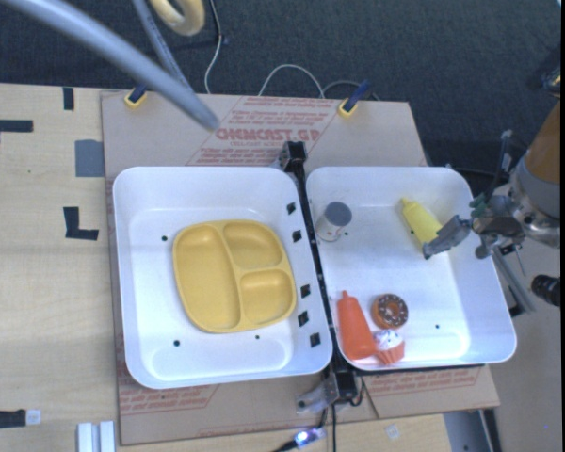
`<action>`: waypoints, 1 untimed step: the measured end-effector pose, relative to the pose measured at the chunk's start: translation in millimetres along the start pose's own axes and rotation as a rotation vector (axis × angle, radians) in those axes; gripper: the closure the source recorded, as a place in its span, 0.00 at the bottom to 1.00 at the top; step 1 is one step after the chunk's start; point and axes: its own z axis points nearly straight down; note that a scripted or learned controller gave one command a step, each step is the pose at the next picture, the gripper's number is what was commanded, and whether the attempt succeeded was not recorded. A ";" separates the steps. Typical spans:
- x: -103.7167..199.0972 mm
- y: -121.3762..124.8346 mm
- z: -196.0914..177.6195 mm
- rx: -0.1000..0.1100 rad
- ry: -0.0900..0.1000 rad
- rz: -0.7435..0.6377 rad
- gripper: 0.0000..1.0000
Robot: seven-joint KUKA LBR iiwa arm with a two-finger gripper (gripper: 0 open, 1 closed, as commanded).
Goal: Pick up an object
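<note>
Hovering at the outer edge of the right bin (471, 342), the gripper (449, 236) has one dark finger poking in over the rim, and whether it is spread or clenched I cannot tell from where I stand; nothing shows between its fingers. Taking the yellow bottle (418, 218) as my mark: it lies tilted on the bin floor, and the dark fingertip sits just beside its lower end, perhaps touching it. That closeness makes me think the bottle is the object being gone for, with the arm coming in low from the side.

Across the bin from the bottle, near the divider, a small grey cup (335, 218) stands well apart and out of the way. Below the bottle, toward the near wall, lie a brown doughnut (390, 310), an orange bottle (354, 329) and a small white-and-pink piece (389, 346), bunched together, clear of the gripper's path. Far beyond the cup, the left bin (141, 347) holds a yellow compartment tray (234, 274). The bin wall right by the bottle looks the likeliest nuisance.
</note>
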 end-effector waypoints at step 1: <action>0.6 2.7 -6.8 -0.012 -0.003 -0.004 0.00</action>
